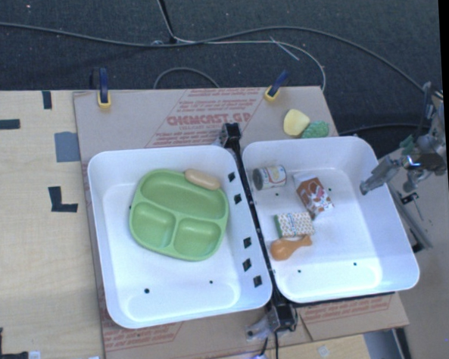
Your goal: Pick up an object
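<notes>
The hand (370, 181) hangs at the right bin's (387, 226) outer rim, nothing in it; whether it is open, I cannot tell. Nearest, left of it, lies a brown packet (314, 196), a small can (270, 177) beyond. This looks like the approach step: next it must move inward and descend over one object.

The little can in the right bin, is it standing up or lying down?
Lying down. The can shows its long side, with a round end facing left.
</notes>
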`<state>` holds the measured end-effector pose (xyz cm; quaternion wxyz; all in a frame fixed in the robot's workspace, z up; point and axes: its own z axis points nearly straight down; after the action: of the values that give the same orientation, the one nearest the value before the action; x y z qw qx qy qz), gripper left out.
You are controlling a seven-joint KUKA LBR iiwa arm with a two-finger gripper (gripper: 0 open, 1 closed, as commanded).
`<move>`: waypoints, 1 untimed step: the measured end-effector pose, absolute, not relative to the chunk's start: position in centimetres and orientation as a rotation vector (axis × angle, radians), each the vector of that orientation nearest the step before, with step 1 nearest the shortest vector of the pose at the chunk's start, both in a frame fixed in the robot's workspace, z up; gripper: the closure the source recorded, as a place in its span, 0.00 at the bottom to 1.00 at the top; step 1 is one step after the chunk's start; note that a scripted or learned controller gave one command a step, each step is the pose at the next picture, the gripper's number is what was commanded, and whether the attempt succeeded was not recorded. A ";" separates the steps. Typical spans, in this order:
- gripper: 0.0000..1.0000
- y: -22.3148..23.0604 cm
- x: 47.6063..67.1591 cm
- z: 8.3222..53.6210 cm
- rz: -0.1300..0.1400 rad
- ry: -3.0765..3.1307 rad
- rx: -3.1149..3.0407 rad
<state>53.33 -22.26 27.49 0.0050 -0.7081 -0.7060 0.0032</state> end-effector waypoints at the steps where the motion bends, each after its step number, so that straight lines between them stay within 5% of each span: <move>1: 0.00 -22.2 53.5 28.1 0.002 -2.222 -2.220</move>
<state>53.54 -22.22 28.07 0.0003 -0.7068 -0.7074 0.0007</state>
